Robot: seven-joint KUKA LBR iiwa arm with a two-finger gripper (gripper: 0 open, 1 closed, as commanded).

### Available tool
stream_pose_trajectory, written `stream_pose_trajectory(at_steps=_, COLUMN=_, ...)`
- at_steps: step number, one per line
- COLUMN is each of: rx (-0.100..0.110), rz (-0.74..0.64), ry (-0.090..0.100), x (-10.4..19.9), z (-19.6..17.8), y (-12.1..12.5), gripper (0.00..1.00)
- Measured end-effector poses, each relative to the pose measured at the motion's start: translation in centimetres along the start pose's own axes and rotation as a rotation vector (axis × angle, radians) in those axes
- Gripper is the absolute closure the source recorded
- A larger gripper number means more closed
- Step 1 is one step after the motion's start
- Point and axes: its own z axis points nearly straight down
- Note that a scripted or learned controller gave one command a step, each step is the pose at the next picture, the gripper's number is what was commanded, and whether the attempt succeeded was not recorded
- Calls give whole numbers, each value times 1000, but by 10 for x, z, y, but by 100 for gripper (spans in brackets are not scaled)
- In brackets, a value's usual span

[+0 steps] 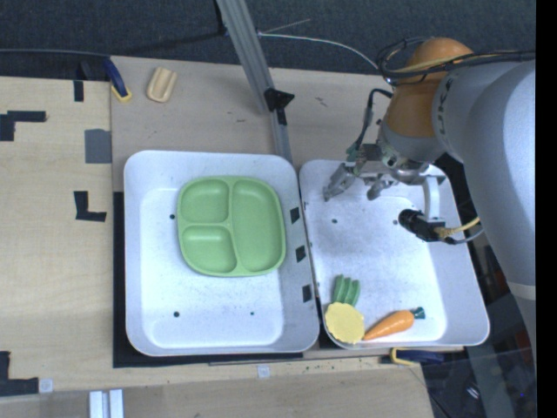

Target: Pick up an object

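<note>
My gripper (355,188) hangs over the far left part of the right bin (392,242), fingers spread open with nothing between them. An orange toy carrot (389,323) lies near the right bin's front edge. Beside it to the left sits a yellow round piece (345,322), and a small green ridged item (345,290) lies just behind that. All three sit well to the front of the gripper, apart from it. A green divided plate (231,225) rests in the left bin (157,303).
A grey metal post (252,55) slants across the bench behind the bins. A tan block (161,84) and a blue and yellow item (117,78) lie at the far left of the bench. Black cable (431,226) trails from the wrist over the right bin.
</note>
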Motion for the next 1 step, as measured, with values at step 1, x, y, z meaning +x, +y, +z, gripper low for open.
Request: stream_pose_trajectory(at_steps=1, rx=-5, rz=0, ry=-1, x=1, z=43, y=0, gripper=0)
